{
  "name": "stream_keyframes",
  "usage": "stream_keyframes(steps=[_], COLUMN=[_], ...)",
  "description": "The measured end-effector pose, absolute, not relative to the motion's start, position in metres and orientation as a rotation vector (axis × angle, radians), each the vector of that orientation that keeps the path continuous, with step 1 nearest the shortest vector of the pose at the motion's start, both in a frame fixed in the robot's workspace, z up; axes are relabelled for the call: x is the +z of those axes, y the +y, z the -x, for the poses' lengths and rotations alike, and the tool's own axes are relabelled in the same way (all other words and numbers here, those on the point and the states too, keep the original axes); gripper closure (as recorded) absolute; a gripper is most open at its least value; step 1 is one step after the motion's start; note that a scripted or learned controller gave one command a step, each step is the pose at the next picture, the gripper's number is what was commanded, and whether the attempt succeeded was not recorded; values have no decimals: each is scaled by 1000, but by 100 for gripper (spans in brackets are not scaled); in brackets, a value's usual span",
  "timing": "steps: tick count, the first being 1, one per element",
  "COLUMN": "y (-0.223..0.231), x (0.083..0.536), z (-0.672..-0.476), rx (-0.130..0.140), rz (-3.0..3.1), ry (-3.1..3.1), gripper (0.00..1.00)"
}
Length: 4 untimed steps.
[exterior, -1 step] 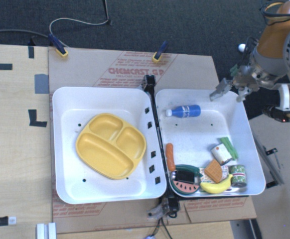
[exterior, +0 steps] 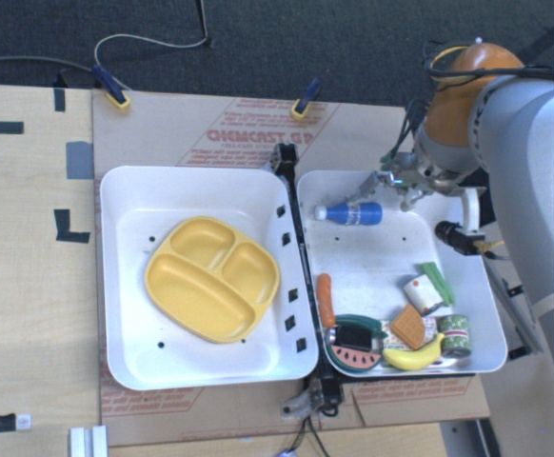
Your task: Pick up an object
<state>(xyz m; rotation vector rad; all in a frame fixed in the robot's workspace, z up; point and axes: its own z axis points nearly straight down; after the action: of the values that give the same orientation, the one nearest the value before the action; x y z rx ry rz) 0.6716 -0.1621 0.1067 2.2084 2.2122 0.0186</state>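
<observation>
While the arm reaches in from the right, its end effector (exterior: 398, 187) hangs over the far edge of the right bin (exterior: 372, 265), just beside a blue bottle (exterior: 351, 214) lying there; whether it is open or closed cannot be told. Toy food clusters in the near corner. A yellow divided plate (exterior: 212, 277) fills the left bin (exterior: 125, 255).

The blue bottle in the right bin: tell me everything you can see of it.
The blue bottle is small and looks like plastic, with a white cap at its left end. It lies on its side, lengthwise across the far part of the right bin, apart from the toys piled near the front. The gripper hangs just behind its right end; whether they touch I cannot tell.
</observation>
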Motion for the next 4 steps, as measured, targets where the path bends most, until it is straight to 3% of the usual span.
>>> stream_keyframes(steps=[1, 2, 3, 4], y=[-105, -143, -142, -142], x=[84, 92, 86, 96], z=[-668, -573, -618, -619], rx=[1, -3, 3, 2], rz=[-2219, -2224, -2218, -2217], ry=[2224, 2222, 2221, 2220], gripper=[0, 0, 0, 100])
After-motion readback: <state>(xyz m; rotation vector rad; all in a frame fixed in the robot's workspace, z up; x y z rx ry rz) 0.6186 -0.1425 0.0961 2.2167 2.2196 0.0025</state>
